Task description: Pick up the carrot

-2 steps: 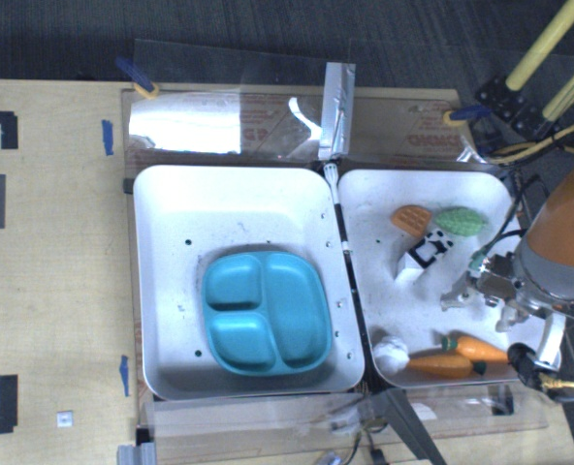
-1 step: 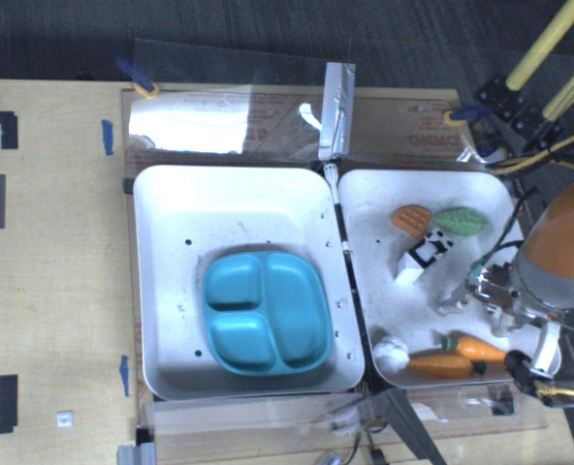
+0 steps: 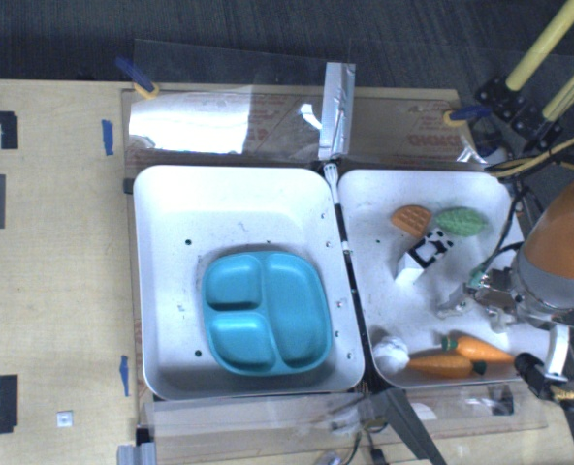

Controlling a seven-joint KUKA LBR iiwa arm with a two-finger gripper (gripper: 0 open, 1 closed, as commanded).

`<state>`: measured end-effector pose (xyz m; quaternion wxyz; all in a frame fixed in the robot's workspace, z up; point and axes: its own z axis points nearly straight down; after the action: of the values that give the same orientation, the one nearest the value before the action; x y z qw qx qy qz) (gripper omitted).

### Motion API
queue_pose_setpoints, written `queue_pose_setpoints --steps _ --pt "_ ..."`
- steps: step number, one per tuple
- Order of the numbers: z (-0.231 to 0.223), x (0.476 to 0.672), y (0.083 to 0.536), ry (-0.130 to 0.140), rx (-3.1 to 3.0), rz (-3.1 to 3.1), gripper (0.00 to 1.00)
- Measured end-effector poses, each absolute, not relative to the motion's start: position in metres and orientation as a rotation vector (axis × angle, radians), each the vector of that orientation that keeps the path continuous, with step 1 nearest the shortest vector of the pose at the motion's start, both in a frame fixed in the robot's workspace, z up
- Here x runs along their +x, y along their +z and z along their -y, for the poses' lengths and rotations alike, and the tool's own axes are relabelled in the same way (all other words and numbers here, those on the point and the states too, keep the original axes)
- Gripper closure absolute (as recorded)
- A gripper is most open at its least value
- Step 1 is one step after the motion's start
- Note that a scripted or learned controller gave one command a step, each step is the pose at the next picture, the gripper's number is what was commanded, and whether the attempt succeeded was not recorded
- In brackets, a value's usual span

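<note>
**Orange carrot at near edge of right bin, arm beside it**

Orange and tapering, the carrot lies on its side in the near part of the right bin, its length running left to right. Just nearer than it, touching or almost touching, lies a second orange, carrot-like piece, also on its side along the bin's near wall. At that piece's left end sits a small white lump in the near left corner.

Farther back in the same bin, a tan ridged piece sits beside a green leaf-shaped item, the green one on the right. Nearer than those two, a black-and-white block lies tilted toward the bin's middle.

The arm comes in from the right, its orange band over the bin's right wall. The end effector hangs over the right part of this bin, just beyond the carrot's far side and to the right of the block. Whether it is parted or closed cannot be told; nothing is seen clamped in it.

A blue divided plate with three compartments rests in the left bin, toward its near side. Both bins sit side by side on the wooden table.
</note>
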<state>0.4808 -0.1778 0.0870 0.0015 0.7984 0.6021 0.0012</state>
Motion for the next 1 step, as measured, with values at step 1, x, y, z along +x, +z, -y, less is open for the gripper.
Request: queue_pose_setpoints --steps 1 --pt "0.1981 0.4817 0.0878 0.014 2.377 -2.076 0.00"
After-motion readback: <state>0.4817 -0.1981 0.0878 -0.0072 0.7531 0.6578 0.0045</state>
